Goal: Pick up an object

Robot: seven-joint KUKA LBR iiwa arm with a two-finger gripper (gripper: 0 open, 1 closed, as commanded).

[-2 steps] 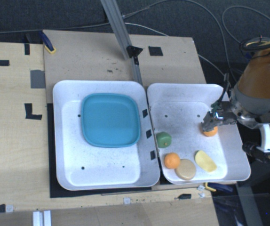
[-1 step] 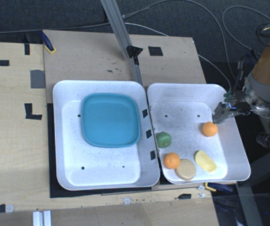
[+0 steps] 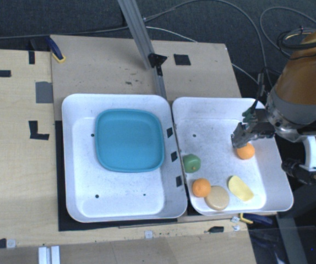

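Note:
In the right bin [image 3: 213,117] lie several small objects: an orange ball [image 3: 245,152] near the right wall, a green round piece [image 3: 191,163] by the left wall, a second orange ball [image 3: 201,187], a tan round object [image 3: 218,197] and a yellow piece [image 3: 239,188] along the front. My gripper [image 3: 240,138] hangs low over the bin's right side, just above and to the left of the first orange ball, close to touching it. Nothing is visibly held.
A blue square plate [image 3: 129,139] fills the middle of the left bin [image 3: 75,175]. A grey metal pole [image 3: 139,26] slants down from the top to the gap between the bins. Cables lie on the dark floor at the upper right.

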